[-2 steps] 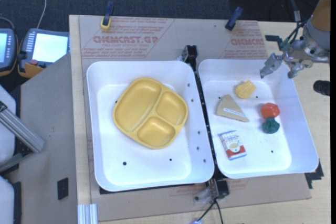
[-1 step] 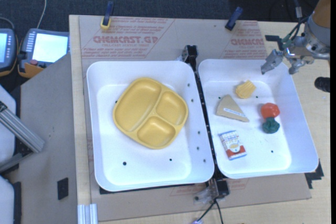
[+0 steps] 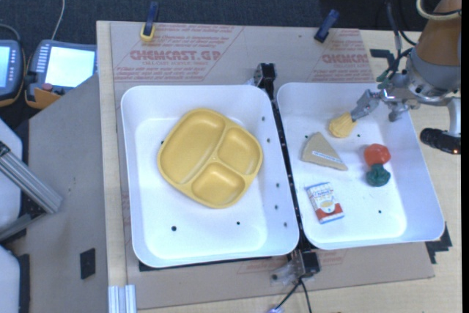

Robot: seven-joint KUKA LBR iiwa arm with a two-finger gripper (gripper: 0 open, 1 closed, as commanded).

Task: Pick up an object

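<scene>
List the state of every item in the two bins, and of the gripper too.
yellow divided plate: upright in the left bin, nothing in its compartments.
yellow lump: in the right bin, at the gripper tip; grasp unclear.
tan wedge: lying flat, untouched.
red piece: resting, touching the green piece.
small carton: lying flat, face up.
</scene>
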